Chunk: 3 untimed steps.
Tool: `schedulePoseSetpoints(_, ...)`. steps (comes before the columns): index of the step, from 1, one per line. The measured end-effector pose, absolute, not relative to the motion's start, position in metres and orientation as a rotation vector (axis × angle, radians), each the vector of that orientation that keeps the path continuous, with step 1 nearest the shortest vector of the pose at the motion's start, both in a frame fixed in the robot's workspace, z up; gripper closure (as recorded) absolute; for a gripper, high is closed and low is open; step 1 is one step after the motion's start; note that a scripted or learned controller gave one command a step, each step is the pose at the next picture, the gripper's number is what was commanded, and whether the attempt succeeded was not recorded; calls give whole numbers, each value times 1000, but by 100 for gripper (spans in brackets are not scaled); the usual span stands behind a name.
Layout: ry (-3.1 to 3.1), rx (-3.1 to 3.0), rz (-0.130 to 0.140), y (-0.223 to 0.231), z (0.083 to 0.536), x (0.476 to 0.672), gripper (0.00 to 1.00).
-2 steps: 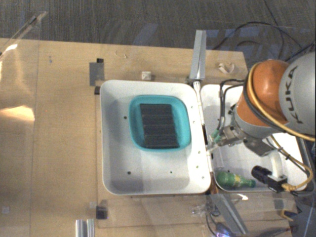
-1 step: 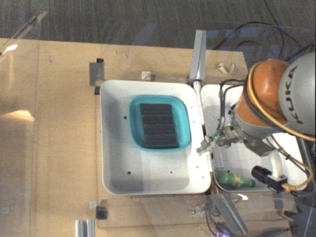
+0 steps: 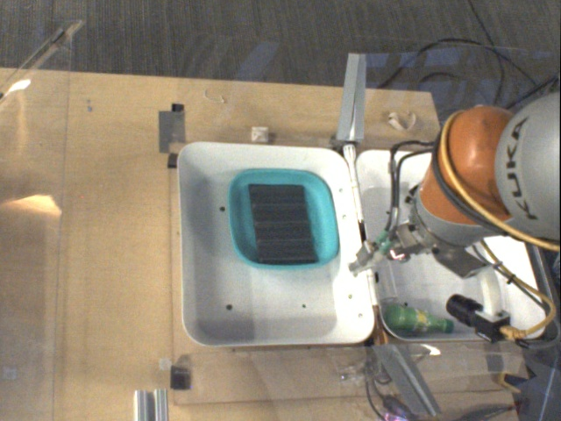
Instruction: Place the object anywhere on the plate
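A green bottle (image 3: 418,321) lies on its side in the right bin (image 3: 372,178), at the bin's lower edge, its long axis running left-right across the frame. The teal plate (image 3: 326,210) with a dark ridged insert sits in the left bin (image 3: 203,261). The gripper (image 3: 375,254) hangs over the right bin's left wall, above the bottle; whether it is released or clenched cannot be told. Both bins rest on a tan bench (image 3: 96,235); dark carpet (image 3: 219,16) fills the frame's top.

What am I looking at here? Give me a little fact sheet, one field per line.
bench: wooden top with two white bins side by side
left bin: holds a teal plate with a dark ridged insert
right bin: holds a green object by its near wall
arm: grey with orange band, above the right bin
hand: low over the right bin, apart from the green object
plate status: no object on it yet
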<state>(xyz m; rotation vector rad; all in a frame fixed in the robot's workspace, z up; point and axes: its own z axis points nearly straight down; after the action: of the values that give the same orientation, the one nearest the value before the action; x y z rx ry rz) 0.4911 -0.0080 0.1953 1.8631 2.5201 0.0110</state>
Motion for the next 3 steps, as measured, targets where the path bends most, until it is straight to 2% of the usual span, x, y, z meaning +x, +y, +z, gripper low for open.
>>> schedulePoseSetpoints(1, 2526, 1855, 7, -66, 274, 489, 0)
schedulePoseSetpoints(3, 2527, 1854, 6, -66, 274, 489, 0)
